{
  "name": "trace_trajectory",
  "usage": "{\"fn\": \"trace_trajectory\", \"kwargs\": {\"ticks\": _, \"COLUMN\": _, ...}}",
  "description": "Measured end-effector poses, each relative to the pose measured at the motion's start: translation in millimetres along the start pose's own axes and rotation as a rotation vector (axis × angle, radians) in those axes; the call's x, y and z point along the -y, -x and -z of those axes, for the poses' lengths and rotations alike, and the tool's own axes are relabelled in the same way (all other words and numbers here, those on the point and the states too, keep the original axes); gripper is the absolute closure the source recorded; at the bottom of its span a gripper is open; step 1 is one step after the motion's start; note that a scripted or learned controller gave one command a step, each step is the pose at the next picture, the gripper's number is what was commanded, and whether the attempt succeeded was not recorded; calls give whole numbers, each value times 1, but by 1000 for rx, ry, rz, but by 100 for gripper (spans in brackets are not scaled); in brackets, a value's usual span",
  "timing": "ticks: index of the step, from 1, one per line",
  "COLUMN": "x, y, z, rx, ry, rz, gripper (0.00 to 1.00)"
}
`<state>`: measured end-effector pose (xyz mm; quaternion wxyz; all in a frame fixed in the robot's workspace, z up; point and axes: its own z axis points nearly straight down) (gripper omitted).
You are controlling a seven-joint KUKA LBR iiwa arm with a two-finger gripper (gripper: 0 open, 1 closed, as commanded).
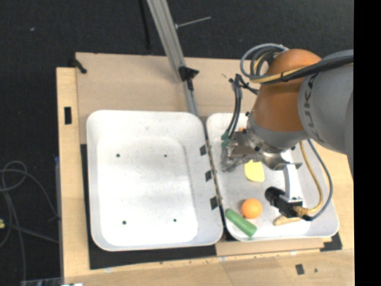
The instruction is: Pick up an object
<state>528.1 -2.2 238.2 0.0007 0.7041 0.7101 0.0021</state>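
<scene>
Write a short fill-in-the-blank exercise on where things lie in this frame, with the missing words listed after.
1. The orange ball lies in the ____ bin as the camera sees it.
2. The piece just above the orange ball, beside the end effector, is ____ in colour.
3. The green cylinder lies by the right bin's near rim, just ____ of the orange ball in the picture.
4. The arm's band above the wrist is ____.

Missing words: right; yellow; left; orange
</scene>
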Motion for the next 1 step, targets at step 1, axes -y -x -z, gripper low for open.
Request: {"fn": "trace_trajectory", "kwargs": {"ticks": 1, "x": -3, "y": -46, "z": -4, "rx": 1, "ry": -3, "rz": -1, "gripper": 100}}
